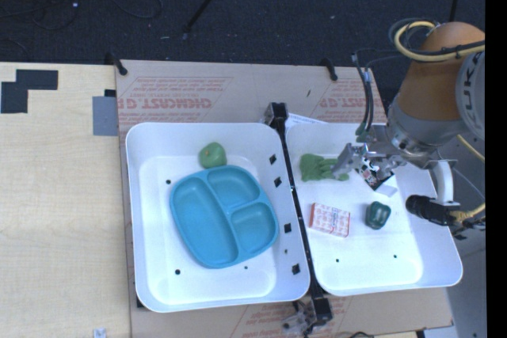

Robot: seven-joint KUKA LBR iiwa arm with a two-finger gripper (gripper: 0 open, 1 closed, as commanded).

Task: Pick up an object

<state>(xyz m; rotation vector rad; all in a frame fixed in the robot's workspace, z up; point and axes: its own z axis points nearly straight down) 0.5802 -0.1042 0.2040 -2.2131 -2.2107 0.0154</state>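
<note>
My gripper (366, 162) hangs over the upper part of the right bin (428, 269), reached in from the right side of the view. Whether it is open or closed I cannot tell; the tip is a tangle of dark and pale parts, and nothing can be made out as held.

Just to its left, touching or nearly touching the tip, lies a green leafy toy vegetable (319, 168). Below and slightly to the right of my gripper sits a dark green bell pepper toy (378, 214), apart from it. Below and to the left lies a small red-and-white packet (329, 219), flat on the bin floor.

Well to the left, in the other bin (150, 265), a blue divided plate (223, 215) lies flat, with a small green lump (212, 155) just beside its upper edge.
</note>
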